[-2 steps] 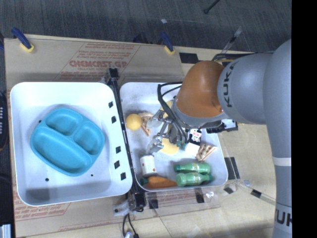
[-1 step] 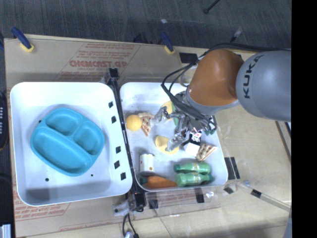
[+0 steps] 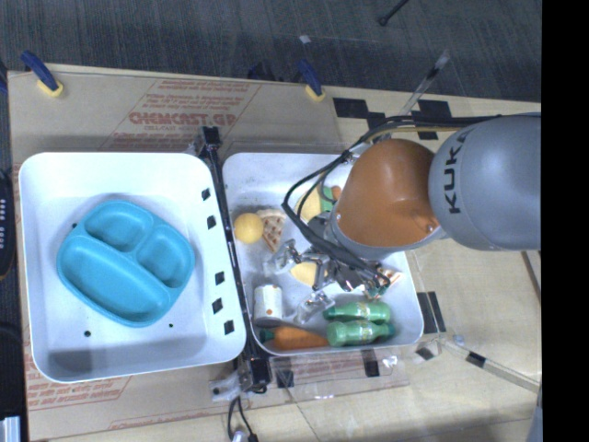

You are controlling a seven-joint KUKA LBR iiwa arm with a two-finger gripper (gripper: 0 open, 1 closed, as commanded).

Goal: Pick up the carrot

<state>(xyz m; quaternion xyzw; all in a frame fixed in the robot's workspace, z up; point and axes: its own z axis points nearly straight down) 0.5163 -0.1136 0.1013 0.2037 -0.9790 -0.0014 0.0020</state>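
The orange carrot (image 3: 298,339) lies flat along the front wall of the right bin (image 3: 241,274), just left of a green toy vegetable (image 3: 360,323). My gripper (image 3: 317,282) hangs over the middle of that bin, a short way above and behind the carrot, its metal fingers spread apart. Nothing sits between them. The grey arm with its orange band (image 3: 386,196) covers the bin's back right part.
In the right bin also lie a yellow ball (image 3: 247,226), a waffle-like piece (image 3: 271,230), a small white cylinder (image 3: 268,299) and a yellow piece (image 3: 304,271) under the fingers. The left bin (image 3: 37,247) holds a blue divided plate (image 3: 125,260).
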